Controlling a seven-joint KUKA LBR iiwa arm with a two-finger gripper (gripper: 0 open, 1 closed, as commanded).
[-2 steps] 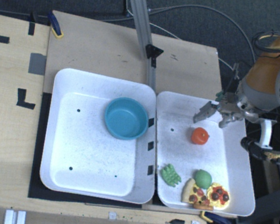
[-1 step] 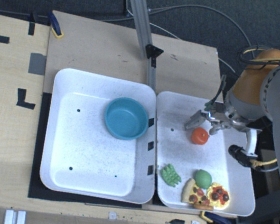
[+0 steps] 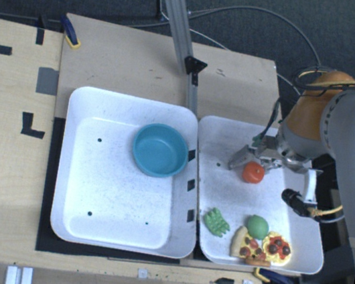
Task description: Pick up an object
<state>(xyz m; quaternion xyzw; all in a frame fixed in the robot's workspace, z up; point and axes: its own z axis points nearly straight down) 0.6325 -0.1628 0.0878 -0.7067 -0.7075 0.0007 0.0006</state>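
My gripper point(image 3: 256, 163) hangs low over the back half of the right bin point(image 3: 206, 177). It is open, and one grey finger point(image 3: 238, 161) slants down to the left. A small red tomato point(image 3: 252, 173) lies on the bin floor right beneath the gripper, just right of that finger. I cannot tell if the tomato touches the gripper. In the same bin's front sit a green ridged toy point(image 3: 216, 222), a green ball point(image 3: 258, 225) and a pizza slice point(image 3: 262, 249). A blue bowl point(image 3: 160, 150) rests in the left bin point(image 3: 83, 176).
A grey slanted pole point(image 3: 183, 33) comes down from the top to the gap between the bins. Cables point(image 3: 309, 207) hang off the wrist over the right bin's right rim. The arm's orange band point(image 3: 305, 113) stands above the bin's back right corner.
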